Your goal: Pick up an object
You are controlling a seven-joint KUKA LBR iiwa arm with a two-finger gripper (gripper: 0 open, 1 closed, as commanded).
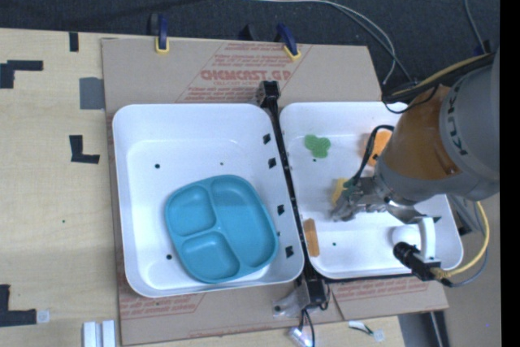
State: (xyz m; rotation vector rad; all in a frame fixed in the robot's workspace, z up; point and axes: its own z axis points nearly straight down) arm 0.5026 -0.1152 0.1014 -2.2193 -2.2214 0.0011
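Robot arm reaching in from the right, wrist angled down and leftward.

The grey arm (pixel 475 134), with its orange band (pixel 418 146) above the wrist, slopes toward the lower left; the gripper (pixel 345 206) sits low at its tip, its dark fingertips pointing left and down.

To your gripper's (pixel 345 206) left, open white floor runs to the orange stick (pixel 310 236) against the divider (pixel 280 166). Just above it sits a yellow piece (pixel 338 191), farther up-left a green lump (pixel 317 145). Below lies bare floor.
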